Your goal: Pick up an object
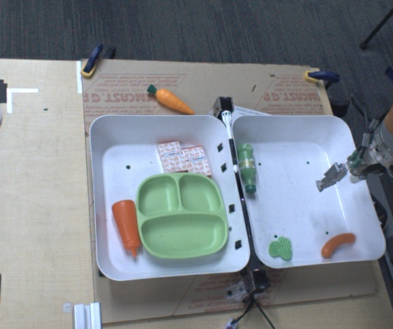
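My gripper hangs over the right part of the right bin, reaching in from the right, with bare white floor beneath it. An orange sausage-shaped toy lies below it near the bin's front right corner. A small green leafy toy rests at the front of the same bin. A green bottle lies along that bin's left wall. The left bin holds a green divided plate, an orange-red carrot-shaped toy on its left, and a red-and-white packet behind the plate.
A toy carrot lies on the cardboard behind the left bin. Blue clamps hold the cardboard's back corners. The middle of the right bin is bare floor. A black clip joins the bins at the back.
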`<move>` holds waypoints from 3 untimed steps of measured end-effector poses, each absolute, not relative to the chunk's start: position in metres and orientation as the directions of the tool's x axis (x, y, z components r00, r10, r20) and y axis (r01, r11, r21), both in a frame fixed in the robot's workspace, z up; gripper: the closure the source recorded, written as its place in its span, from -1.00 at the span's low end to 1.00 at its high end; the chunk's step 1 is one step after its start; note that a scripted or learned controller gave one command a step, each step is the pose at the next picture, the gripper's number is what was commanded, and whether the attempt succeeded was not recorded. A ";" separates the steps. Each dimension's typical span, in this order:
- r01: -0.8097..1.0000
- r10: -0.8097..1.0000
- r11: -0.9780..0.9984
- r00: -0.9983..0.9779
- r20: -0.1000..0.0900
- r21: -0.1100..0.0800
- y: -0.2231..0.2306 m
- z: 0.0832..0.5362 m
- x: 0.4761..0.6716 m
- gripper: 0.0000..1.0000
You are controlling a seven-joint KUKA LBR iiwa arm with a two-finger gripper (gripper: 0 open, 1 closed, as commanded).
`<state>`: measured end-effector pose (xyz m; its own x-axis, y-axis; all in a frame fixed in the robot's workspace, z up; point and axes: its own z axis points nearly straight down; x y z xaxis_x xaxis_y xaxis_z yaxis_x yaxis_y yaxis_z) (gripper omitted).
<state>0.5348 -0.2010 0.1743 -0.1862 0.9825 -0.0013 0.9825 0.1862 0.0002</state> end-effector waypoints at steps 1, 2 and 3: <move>0.890 0.890 0.456 -0.456 0.000 0.000 -0.200 0.131 0.478 -1.00; 0.569 0.569 0.822 -0.822 -0.004 0.001 -0.222 0.154 0.490 -1.00; 0.387 0.387 0.922 -0.922 -0.006 0.001 -0.185 0.179 0.607 -1.00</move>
<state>0.6068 -0.1850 0.1788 -0.9219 0.3875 -0.0057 0.3875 0.9219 0.0011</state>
